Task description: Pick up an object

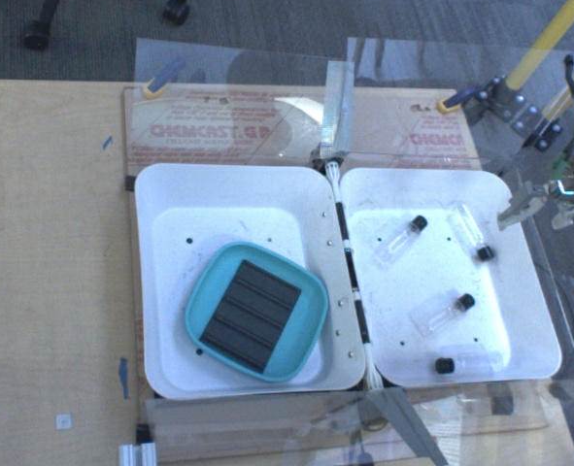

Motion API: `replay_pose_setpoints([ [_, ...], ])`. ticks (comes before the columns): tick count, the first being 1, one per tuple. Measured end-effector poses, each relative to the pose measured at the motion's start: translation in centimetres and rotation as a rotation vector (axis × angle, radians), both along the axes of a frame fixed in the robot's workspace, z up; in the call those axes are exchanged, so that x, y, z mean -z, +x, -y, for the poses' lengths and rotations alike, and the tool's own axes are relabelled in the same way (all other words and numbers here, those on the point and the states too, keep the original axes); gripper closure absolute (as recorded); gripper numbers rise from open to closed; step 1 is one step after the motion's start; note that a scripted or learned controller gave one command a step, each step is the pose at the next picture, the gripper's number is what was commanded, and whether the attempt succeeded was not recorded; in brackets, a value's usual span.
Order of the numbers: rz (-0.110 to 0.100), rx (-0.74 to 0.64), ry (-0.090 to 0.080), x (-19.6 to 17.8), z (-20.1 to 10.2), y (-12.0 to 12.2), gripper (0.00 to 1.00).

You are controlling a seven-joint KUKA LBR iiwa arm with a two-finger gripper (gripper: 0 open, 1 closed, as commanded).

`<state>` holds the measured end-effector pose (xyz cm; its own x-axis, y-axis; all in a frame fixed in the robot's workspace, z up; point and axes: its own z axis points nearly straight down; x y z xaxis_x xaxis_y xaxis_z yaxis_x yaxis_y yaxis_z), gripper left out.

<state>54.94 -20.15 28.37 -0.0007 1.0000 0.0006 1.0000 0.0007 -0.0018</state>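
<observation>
The gripper (537, 202) hovers at the right bin's (529, 357) three o'clock rim; whether it is closed, I cannot tell. Four clear vials (401, 238) lie inside; the left bin (160, 202) holds a teal tray (204, 294).

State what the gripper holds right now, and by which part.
Nothing is visibly held. The gripper hangs at the right bin's far right edge, apart from the four clear vials.

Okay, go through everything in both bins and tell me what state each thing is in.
Teal tray: flat in the left bin, turned at an angle.
Dark ribbed block: lying flat on the tray.
Four clear vials with black caps, in the right bin: upper left one, upper right one, middle one, front one, all on their sides, capped, apart.
Gripper: at the right bin's right rim, holding nothing.
</observation>
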Motion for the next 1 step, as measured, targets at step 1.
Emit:
replay_pose_setpoints([
  [1,0.0,-0.037,0.0,12.52,-8.81,3.85,0.0],
])
